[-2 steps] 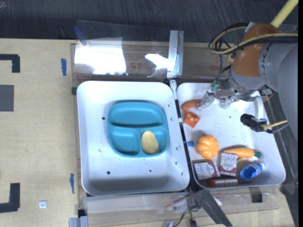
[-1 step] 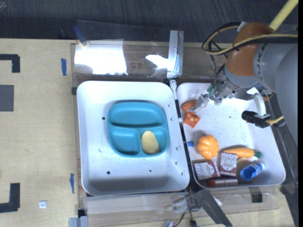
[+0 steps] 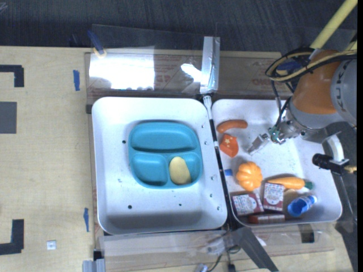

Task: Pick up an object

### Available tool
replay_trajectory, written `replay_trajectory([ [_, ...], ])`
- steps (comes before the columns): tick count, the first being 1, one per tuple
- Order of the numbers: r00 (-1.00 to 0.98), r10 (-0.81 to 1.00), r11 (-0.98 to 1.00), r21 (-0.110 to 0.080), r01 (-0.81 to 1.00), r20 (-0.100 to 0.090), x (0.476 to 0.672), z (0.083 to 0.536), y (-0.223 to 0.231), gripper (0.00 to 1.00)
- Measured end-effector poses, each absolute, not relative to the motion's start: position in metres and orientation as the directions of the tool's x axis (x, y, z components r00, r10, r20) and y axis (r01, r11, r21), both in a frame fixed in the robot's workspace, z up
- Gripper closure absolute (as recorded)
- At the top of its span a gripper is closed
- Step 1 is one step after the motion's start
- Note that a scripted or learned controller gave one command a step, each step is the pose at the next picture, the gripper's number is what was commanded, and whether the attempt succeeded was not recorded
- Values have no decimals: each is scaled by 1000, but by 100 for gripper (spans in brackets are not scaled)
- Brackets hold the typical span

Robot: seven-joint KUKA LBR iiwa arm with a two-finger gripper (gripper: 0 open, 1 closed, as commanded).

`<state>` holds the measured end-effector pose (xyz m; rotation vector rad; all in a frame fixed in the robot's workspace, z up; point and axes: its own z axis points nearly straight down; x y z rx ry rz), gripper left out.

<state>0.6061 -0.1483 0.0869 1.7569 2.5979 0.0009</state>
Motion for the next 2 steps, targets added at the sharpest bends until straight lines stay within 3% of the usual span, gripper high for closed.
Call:
replay_trajectory([
  [1,-355,935,355,0,935,-2,664,86,-134,0],
  [2,-326,945,326,-4,945,-4,666,86,-110,0],
])
